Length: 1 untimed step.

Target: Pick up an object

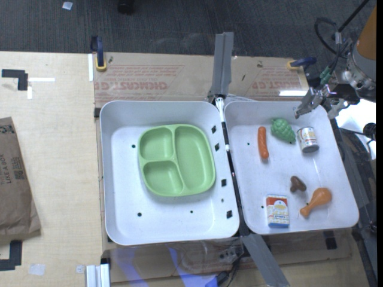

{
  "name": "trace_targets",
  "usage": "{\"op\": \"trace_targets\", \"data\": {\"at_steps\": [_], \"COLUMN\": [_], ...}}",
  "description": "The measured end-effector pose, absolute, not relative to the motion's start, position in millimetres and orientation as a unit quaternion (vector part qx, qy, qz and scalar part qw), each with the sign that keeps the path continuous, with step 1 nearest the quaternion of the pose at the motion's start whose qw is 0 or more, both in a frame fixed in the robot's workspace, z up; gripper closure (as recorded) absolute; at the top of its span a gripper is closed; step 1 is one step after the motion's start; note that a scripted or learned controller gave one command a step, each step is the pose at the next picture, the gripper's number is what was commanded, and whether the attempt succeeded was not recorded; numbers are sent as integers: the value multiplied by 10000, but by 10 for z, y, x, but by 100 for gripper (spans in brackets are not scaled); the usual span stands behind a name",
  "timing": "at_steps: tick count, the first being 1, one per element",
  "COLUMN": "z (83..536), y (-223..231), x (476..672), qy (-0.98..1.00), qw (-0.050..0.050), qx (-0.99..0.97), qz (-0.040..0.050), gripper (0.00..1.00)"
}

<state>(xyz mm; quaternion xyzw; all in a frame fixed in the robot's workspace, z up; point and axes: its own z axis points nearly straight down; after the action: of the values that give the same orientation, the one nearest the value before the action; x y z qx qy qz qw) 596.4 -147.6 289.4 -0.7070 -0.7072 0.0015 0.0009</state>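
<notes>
Can (307,140), small and silver, lying on its side near the far right corner of the right bin (341,160); green toy (283,130) just beside it. End effector (310,102) hangs just beyond, over the bin's far rim; its opening cannot be told, nothing visibly held.

orange sausage-shaped toy (263,143): lies lengthwise, 10 o'clock part of the right white bin (335,220).
knobbly green toy (282,130): just at 2 o'clock of the sausage.
small silver can (307,140): on its side, 3 o'clock of the green toy.
small brown mushroom-like piece (297,185): mid-bin.
tan drumstick toy (316,202): 4 o'clock of the brown piece.
small white-and-red box (276,211): flat, 6 o'clock edge.
</notes>
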Motion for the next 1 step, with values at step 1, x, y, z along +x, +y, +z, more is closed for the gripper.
{"op": "trace_targets", "data": {"at_steps": [1], "z": [1860], "y": [-1227], "x": [6586], "qy": [-7526], "qw": [5], "qx": [-6585], "qz": [10], "gripper": [0]}}
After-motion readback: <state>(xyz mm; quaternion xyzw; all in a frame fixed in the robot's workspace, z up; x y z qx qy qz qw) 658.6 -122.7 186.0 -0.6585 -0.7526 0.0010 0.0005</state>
